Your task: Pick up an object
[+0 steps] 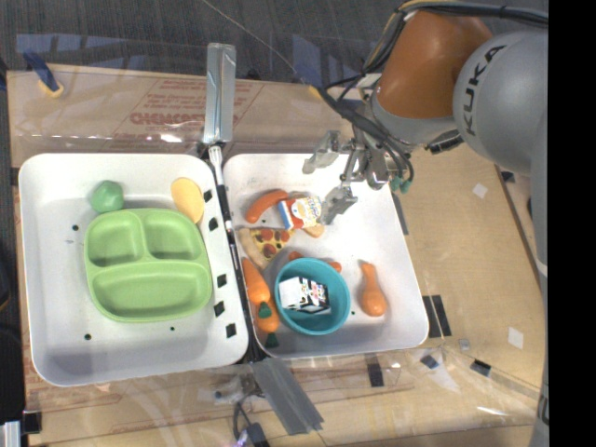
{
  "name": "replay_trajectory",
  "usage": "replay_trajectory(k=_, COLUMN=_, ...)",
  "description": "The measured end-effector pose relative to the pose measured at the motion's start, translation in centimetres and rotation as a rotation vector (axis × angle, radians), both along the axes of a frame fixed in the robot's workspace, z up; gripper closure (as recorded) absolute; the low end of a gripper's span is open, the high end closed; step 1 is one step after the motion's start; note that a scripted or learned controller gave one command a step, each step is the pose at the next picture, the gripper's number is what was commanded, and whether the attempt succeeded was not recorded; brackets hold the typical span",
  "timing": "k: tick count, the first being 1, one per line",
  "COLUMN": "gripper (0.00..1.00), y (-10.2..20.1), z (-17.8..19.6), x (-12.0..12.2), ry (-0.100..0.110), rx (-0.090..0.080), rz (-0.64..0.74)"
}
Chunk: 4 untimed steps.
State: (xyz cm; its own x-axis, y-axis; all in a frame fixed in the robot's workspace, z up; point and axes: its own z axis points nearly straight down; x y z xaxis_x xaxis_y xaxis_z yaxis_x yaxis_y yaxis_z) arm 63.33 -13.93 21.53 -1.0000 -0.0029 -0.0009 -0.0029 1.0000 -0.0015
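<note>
My gripper (326, 181) hangs over the back of the right bin (410, 277), fingers spread open with nothing between them. One fingertip (337, 201) is just right of a small carton with a red, white and blue label (300, 213). An orange-red sausage (265, 203) lies left of the carton. A pizza slice toy (265, 243) sits below them. A teal bowl (312, 295) holds a small white box. A carrot (259, 294) lies along the bin's left wall, and an orange pear-shaped toy (372, 291) lies right of the bowl.
The left bin (47, 277) holds a green divided plate (147, 264), a green ball (107, 195) and a yellow lemon-like toy (187, 196). A metal bar (220, 91) stands behind the divide between the bins. The arm's orange band (424, 63) looms above the right bin's back corner.
</note>
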Motion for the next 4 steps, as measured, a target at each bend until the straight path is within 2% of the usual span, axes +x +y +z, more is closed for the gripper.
replay_trajectory(k=1, gripper=0.0, y=2.3, z=-10.6, x=2.2, ry=0.007, rx=0.002, rz=-0.482)
replay_trajectory(k=2, gripper=0.0, y=0.7, z=-4.4, x=0.4, ry=-0.007, rx=0.002, rz=-0.483)
replay_trajectory(k=3, gripper=0.0, y=0.1, z=-10.4, x=-5.6, ry=-0.009, rx=0.003, rz=-0.401)
replay_trajectory(k=4, gripper=1.0, y=0.3, z=-9.3, x=-5.4, ry=-0.012, rx=0.002, rz=-0.393)
